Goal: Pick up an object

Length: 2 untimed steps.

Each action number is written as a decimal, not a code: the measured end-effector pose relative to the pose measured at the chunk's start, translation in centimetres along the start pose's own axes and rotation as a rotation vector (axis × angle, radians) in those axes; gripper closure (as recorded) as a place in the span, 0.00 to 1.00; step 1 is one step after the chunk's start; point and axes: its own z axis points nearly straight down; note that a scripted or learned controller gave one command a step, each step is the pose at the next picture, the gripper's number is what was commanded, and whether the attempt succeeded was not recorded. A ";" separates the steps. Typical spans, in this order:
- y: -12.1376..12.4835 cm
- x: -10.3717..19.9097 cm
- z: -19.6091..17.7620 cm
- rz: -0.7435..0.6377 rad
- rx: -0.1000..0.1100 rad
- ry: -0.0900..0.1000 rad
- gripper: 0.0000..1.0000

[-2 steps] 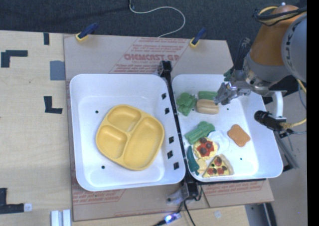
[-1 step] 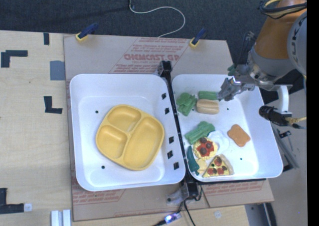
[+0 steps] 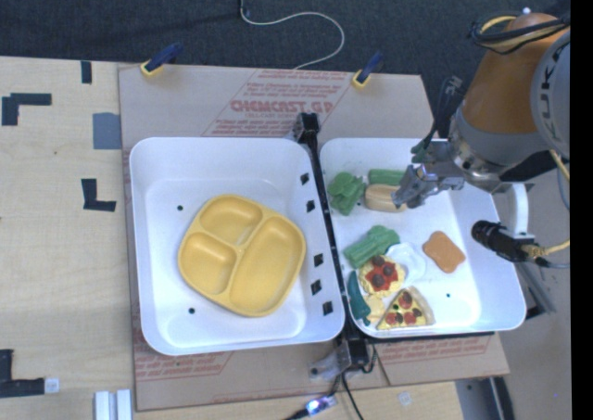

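My gripper hangs over the back part of the right bin, just right of a tan bun-shaped toy. Behind that toy lies a small green piece, and to its left a green leafy toy. Nearer the front lie another green leafy toy, an orange bread-like piece, and two pizza slices. The fingers point down and left near the bun; I cannot make out their spacing.
The left bin holds a yellow divided plate. A black divider separates the two bins. The arm's orange and grey body fills the upper right. A white cable lies on the dark floor behind the bench.
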 end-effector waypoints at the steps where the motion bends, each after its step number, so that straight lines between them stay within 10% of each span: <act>1: -1.5 3.2 0.9 -0.001 0.001 0.000 1.00; 2: -1.4 2.7 1.2 0.002 0.001 -0.001 1.00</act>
